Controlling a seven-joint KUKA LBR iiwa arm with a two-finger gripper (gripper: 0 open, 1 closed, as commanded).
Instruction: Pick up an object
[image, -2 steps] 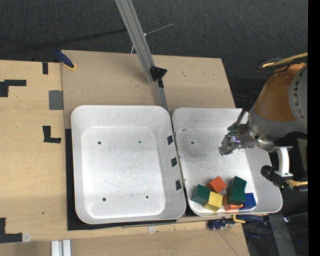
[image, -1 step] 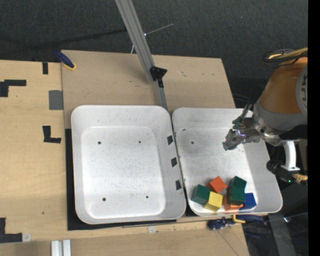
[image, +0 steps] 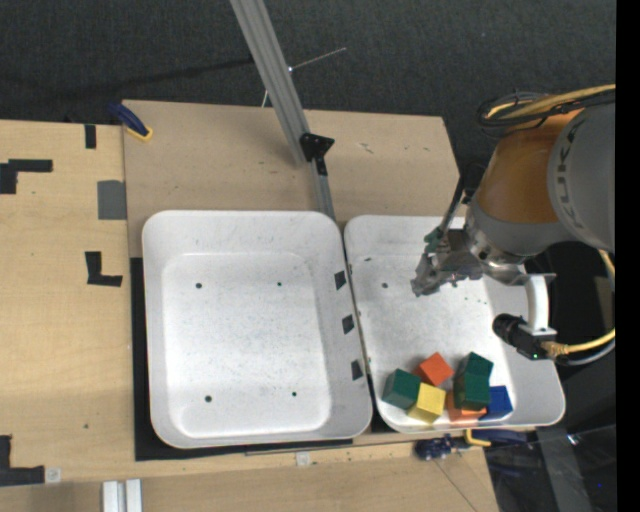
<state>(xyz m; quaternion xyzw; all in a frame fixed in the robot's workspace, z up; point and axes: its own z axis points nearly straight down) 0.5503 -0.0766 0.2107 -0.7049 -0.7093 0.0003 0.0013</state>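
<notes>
Camera view looks down on the grey arm (image: 560, 180) reaching in from the right, its gripper (image: 432, 278) over the bare far-middle floor of the right bin (image: 400, 310); I cannot tell its state.

The blocks (image: 445, 388) that could be picked up sit huddled in the near right corner of that bin, well apart from the gripper. To do this step well, the arm likely needs to travel toward the near side and choose a block on the edge of the pile, such as the green block (image: 402, 388) or the yellow block (image: 430, 401), since the touching neighbours leave little room in the middle.

Counted: two white bins, the left bin (image: 240, 330) included; two green blocks, one orange, one yellow, one blue, and perhaps another orange piece partly hidden.
</notes>
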